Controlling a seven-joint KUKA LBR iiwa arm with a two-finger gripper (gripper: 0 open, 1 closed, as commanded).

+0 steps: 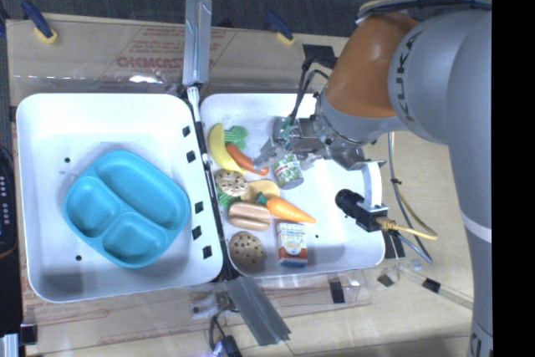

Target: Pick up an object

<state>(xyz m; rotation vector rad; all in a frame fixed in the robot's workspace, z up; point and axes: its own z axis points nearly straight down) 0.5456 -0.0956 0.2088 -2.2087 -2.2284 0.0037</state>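
My gripper [287, 153] hangs low over the upper middle of the right bin [351, 251]. Directly beneath it is a small green and white can [288, 172], upright or nearly so, and the gripper's metal parts overlap its top. Whether the can is gripped is unclear. Left of the can lie a red-orange pepper [244, 159], a yellow banana [218, 148] and a green toy vegetable [237, 133].
In the right bin's lower part lie a carrot [289, 208], a hot dog [249, 216], a juice box [292, 244], a brown cookie [245, 249] and a speckled bread piece [227, 181]. A blue divided plate [125, 206] sits in the left bin [42, 138].
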